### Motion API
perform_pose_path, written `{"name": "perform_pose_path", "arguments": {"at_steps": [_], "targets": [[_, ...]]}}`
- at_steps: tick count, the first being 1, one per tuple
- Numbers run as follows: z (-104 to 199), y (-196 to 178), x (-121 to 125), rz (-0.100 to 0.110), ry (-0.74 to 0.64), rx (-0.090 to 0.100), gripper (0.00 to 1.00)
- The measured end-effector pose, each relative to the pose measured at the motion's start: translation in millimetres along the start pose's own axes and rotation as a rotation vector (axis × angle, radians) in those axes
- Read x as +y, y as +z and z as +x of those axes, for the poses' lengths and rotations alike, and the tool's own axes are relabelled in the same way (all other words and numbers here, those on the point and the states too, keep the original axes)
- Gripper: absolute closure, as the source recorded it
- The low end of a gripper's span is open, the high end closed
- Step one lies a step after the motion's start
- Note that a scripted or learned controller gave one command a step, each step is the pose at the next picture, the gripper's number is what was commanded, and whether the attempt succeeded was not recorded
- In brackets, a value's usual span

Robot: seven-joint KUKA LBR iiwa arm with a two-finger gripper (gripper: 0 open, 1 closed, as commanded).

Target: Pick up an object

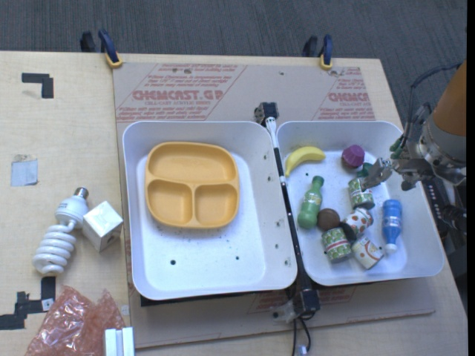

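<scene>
I have the gripper (387,170) over the right white bin (427,262) with fingers parted and empty, the small green-labelled tin can (360,193) just below-left of them, which I judge light, rigid and slippery, best pinched across its sides.

We read "CHEMCAST GP" in red on the brown board (185,87) at 12 o'clock | repeated, cut off, at 1 o'clock.

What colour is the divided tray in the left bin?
Yellow-orange, plain. The divided tray shows best in the camera view.
</scene>
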State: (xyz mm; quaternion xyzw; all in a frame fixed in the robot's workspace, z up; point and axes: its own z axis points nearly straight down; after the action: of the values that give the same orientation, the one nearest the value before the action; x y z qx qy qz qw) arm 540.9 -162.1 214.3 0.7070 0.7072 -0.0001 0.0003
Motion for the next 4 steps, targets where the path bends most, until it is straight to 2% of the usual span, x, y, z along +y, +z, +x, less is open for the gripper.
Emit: {"name": "perform_pose_path", "arguments": {"at_steps": [1, 2, 3, 4], "targets": [[16, 122, 44, 0.001, 0.0, 0.0, 0.0], [-24, 121, -13, 0.001, -0.005, 0.012, 0.0], [11, 121, 103, -0.001, -0.002, -0.001, 0.0], [-51, 121, 76, -0.001, -0.003, 0.002, 0.0]]}}
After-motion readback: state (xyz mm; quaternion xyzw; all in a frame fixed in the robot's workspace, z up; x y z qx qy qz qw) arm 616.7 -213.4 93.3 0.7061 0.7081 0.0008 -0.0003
